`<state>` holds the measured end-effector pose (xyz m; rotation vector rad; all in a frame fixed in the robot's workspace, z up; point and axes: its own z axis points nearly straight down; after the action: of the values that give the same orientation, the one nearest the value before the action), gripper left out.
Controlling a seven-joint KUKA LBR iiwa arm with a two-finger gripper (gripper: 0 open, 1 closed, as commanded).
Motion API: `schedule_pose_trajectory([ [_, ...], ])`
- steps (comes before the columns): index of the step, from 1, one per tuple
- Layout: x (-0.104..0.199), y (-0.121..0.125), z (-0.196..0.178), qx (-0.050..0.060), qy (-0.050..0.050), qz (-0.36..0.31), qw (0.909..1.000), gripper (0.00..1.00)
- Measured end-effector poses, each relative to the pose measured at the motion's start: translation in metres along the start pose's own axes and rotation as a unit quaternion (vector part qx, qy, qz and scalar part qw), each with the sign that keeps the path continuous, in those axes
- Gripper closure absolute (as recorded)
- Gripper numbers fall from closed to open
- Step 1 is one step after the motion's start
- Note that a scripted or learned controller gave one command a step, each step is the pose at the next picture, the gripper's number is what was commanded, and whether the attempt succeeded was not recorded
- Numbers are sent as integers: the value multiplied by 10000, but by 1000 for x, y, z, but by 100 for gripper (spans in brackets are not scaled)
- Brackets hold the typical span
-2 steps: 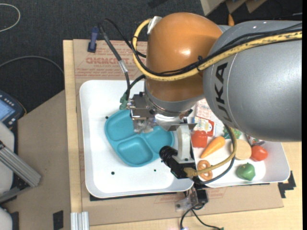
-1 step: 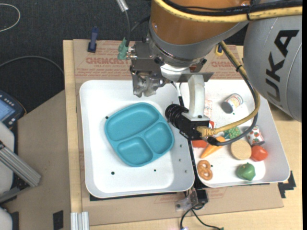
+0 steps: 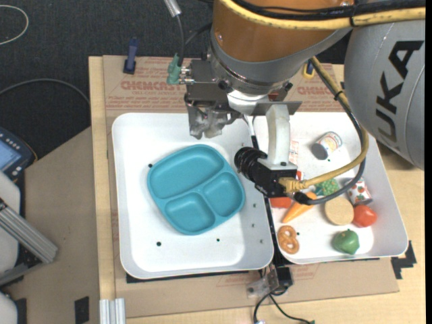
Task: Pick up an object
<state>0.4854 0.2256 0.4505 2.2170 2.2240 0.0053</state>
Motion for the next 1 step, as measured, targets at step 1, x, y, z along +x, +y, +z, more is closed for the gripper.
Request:
schedule_pose_trajectory([
  [1,1,0,-10,-15,4,-8,10000,100],
])
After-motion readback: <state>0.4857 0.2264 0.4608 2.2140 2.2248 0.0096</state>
